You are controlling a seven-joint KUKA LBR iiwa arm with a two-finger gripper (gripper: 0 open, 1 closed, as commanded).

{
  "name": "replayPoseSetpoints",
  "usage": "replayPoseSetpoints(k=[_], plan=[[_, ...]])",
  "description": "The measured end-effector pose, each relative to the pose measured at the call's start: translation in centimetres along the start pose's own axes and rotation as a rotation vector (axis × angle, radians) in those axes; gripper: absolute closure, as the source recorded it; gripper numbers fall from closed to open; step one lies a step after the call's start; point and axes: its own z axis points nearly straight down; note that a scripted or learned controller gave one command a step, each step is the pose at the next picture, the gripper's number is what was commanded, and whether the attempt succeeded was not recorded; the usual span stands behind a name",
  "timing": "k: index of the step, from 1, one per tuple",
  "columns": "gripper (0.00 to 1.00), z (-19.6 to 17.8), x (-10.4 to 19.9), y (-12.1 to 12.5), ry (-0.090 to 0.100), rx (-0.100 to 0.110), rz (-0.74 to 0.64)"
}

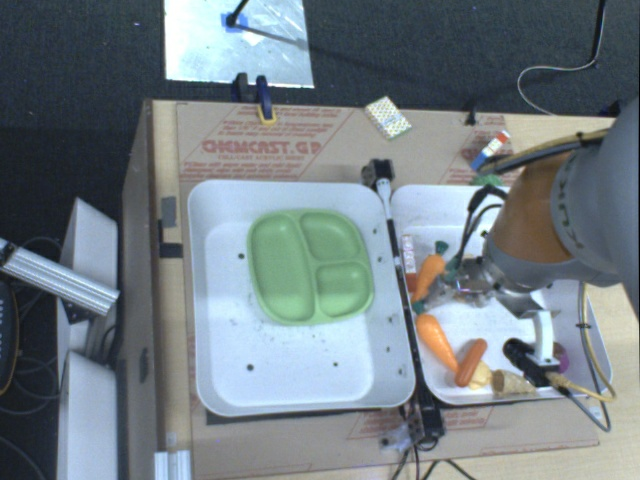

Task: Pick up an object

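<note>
Two white bins sit side by side on the tabletop (290, 133). Over the right bin (440, 203) the grey arm (560, 218) bends low, its hand (470, 286) near an orange carrot (429, 274); whether it is clenched cannot be told. Another carrot (436, 337) and a sausage (471, 361) lie nearby. The left bin (225, 368) carries a green divided plate (309, 266).

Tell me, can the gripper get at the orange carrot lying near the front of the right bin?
Probably yes: the carrot lies bare on the right bin's floor, nothing on top, the sausage beside it, and the arm is just above it.
</note>
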Motion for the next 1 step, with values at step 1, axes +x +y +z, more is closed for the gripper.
replayPoseSetpoints(k=[1], plan=[[1.0, -1.0, 0.11, 0.05, 0.003, 0.0, -0.002]])
